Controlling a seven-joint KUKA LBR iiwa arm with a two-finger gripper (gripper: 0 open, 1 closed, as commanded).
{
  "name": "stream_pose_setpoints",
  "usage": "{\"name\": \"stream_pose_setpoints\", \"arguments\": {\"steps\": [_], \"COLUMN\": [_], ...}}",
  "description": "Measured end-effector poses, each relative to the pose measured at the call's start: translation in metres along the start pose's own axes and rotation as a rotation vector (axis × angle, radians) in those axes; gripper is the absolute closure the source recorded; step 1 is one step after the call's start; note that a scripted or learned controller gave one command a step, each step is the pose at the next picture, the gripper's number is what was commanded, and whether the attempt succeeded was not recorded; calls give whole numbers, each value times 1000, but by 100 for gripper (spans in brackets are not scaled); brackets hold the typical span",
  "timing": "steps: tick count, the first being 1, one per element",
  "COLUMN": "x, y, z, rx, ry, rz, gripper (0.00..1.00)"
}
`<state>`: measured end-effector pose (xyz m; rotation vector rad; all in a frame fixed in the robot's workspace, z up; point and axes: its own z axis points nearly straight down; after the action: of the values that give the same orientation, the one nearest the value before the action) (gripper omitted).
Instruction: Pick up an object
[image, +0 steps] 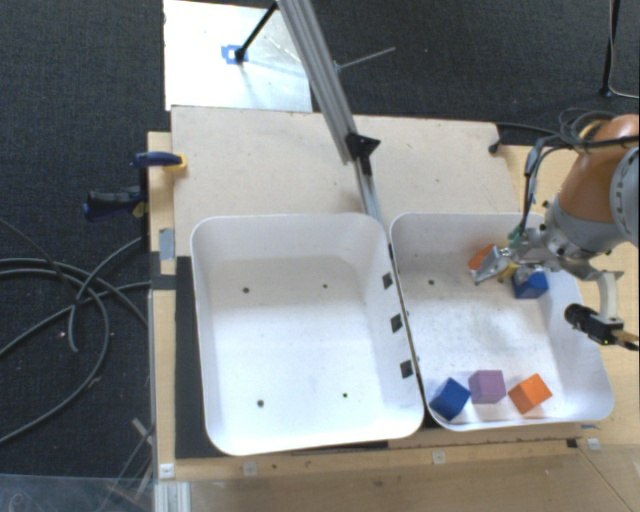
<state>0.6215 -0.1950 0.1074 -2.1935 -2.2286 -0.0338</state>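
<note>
The pincer (497, 265) is seen low in the right bin (440, 235), at its far right corner, with the arm (600, 200) reaching in from the right. An orange block (484, 258) sits right at the pincer's tip, and a blue block (531, 284) lies just beside it, under the wrist. Whether the jaws are wide or narrow cannot be told; the metal parts are too small and blurred here, and no block is shown clearly between them, so no hold is claimed.

Three more blocks are lined up along the near wall of the same bin: a blue cube (451, 397), a purple cube (487, 385) and an orange cube (530, 393), close together. The left bin (290, 235) is beside it, sharing the middle divider.

Risks are judged as follows. The orange block may be pushed aside rather than caught, since it appears tilted and the approach is at a slant. The blue block, so near, may be nudged or clipped along with it, spoiling the closure. The bin's far wall is close, so a block could be wedged against it, or the pincer could scrape the wall. A glancing grip could let the block slip on the lift.

No brand, label or readable writing is made out anywhere on the bench (260, 160).
</note>
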Motion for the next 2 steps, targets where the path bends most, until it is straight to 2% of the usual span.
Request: {"name": "stream_pose_setpoints", "arguments": {"steps": [1,2], "x": [-6,-8], "y": [48,45], "z": [10,18], "rx": [90,86], "ry": [26,23], "rz": [12,15], "gripper": [0,0]}}
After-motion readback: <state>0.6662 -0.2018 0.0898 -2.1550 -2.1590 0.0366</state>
